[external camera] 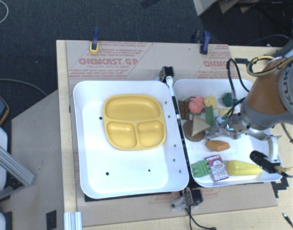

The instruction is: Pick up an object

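The task names no single item, so the candidates are the small toy-food pieces crowded in the right shallow white bin (261, 178). Nearest the gripper lies an orange bread-shaped piece (218, 145), its long axis running roughly left to right, just below the metal fingertips. A glossy yellow pepper-shaped toy (242, 167) lies near the bin's front edge, long axis also left to right with its tapered end toward the right. Beside it on the left sits a small red-and-white printed packet (217, 169), tilted, and next to that a flat green ridged piece (200, 168). Further back are a brown and tan wedge (195, 128), a pink lumpy toy (196, 104), a dark brown chocolate-like block (184, 109), a pale yellow piece (210, 101), a dark green upright stick (209, 114) and a teal item (227, 99) (several of these touch or overlap).

The left shallow white bin (118, 169) holds one yellow plastic three-compartment plate (134, 120), its large section toward the back.

The grey arm with its orange band (265, 94) reaches in from the right, wrist bent down over the right bin, with the gripper (226, 128) low among the toys. Whether its fingers are spread or closed cannot be told.
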`<state>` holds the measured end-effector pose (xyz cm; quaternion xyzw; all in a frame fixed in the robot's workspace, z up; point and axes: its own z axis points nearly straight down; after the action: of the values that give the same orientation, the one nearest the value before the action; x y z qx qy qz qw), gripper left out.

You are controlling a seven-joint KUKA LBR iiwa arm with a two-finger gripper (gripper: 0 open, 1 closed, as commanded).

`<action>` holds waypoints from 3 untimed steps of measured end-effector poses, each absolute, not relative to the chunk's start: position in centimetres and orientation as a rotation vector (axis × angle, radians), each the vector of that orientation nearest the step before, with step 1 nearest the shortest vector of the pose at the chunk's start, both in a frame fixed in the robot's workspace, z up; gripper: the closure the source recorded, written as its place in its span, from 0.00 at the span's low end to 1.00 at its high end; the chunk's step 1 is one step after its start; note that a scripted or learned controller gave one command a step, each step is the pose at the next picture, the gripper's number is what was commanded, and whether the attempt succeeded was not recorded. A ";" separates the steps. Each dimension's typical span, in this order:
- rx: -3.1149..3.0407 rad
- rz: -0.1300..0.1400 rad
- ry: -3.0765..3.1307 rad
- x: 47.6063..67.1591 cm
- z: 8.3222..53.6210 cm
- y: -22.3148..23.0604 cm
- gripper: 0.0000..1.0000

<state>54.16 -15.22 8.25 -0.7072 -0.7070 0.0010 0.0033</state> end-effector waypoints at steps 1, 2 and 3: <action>-2.223 0.000 -2.219 54.3 9.5 -15.3 1.00; -2.226 -0.006 -2.228 54.7 15.9 -15.1 1.00; -2.227 -0.004 -2.226 54.4 20.8 -16.0 1.00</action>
<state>54.35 -16.02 20.80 -0.7073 -0.7069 -0.0011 -0.0035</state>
